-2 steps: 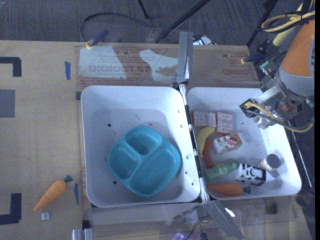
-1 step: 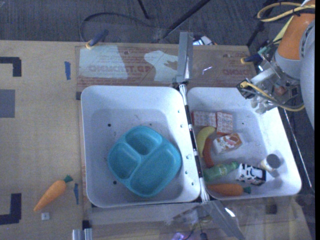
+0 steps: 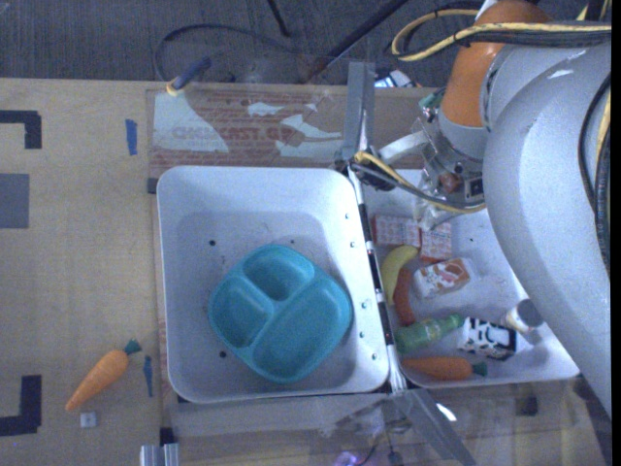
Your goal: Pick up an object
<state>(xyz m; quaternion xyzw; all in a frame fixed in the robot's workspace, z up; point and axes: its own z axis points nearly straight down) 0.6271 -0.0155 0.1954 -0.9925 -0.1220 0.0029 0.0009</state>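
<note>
- Nearest, along the front wall of the right bin (image 3: pixel 543 362), lie an orange carrot (image 3: pixel 439 367), a green bottle (image 3: pixel 427 333) and a black-and-white carton (image 3: pixel 485 338) — close together, the carrot just beside the bottle.
- The left bin (image 3: pixel 194 202) holds a teal divided plate (image 3: pixel 281 311); a second carrot (image 3: pixel 97 379) lies out on the bench, well apart from both bins.
- Mid-bin, a yellow banana (image 3: pixel 395 263) hugs the dividing wall, a snack packet (image 3: pixel 442 277) just beside it.
- Farthest, the gripper (image 3: pixel 448 178) hangs over the back of the right bin, above two small red-and-white packets (image 3: pixel 419 238); whether it is spread or closed, I cannot tell — nothing is seen held.
- Risk: the flat packets offer little to pinch, so a descent here may close on nothing or snag the neighbouring packet; crowding could also shove items against the wall.
</note>
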